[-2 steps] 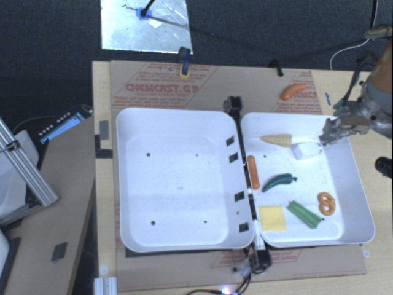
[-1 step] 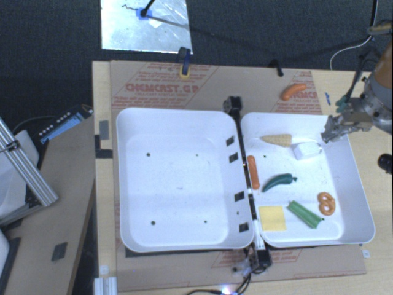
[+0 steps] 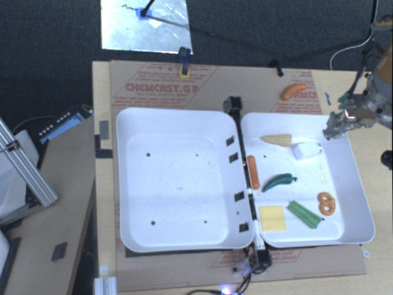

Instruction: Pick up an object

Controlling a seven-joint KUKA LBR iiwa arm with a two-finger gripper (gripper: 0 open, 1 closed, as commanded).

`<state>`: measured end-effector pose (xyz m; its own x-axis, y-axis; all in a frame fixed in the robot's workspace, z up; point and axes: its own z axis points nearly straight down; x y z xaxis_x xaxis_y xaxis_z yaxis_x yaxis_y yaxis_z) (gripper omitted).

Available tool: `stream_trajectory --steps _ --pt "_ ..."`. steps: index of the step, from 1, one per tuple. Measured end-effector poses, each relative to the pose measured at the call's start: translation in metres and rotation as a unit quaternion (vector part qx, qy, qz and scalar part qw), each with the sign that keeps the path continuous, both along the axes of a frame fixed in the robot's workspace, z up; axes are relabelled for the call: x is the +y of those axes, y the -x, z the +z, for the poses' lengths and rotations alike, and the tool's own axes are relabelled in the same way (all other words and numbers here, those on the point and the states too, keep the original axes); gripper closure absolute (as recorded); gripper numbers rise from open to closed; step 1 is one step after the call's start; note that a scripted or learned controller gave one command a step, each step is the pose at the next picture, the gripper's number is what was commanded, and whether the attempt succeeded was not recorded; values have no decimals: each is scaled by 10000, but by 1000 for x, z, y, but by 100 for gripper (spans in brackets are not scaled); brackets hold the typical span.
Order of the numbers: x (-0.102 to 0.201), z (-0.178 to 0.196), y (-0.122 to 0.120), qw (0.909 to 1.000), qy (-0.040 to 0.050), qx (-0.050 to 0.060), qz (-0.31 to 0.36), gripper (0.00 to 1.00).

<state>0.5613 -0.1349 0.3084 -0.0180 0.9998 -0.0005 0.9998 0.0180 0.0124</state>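
The gripper (image 3: 336, 128) hangs at the far right rim of the right bin (image 3: 359, 183); whether it is spread or pressed together, one cannot tell. Near it lie a pale cone (image 3: 276, 140) and a white block (image 3: 304, 150). The smooth left bin (image 3: 178, 177) offers open room. The arm (image 3: 381, 91) is cut off at the edge.

Evenly lit from overhead, fairly bright, soft diffuse light. Whites near clipping on the left bin (image 3: 178, 177) and right bin (image 3: 344, 183), floor detail washed out. Strong glare off the foil sheet (image 3: 146, 17) at top. Short soft shadows under the small items, e.g. beside the white block (image 3: 305, 150). Dark carpet (image 3: 49, 42) underexposed, texture barely readable. Overall soft, low-res, some noise; gripper (image 3: 336, 128) slightly blurred. Mild perspective skew toward edges.
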Motion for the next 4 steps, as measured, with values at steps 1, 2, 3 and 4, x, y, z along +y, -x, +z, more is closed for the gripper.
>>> stream_trajectory --steps 1,2,3,4 --pt "16 100 -22 10000 11 -13 -54 100" --pt "14 167 -110 10000 21 -12 -53 100" --pt "39 223 -107 10000 5 13 -57 100" --pt "85 227 -107 10000 -6 40 -47 100"
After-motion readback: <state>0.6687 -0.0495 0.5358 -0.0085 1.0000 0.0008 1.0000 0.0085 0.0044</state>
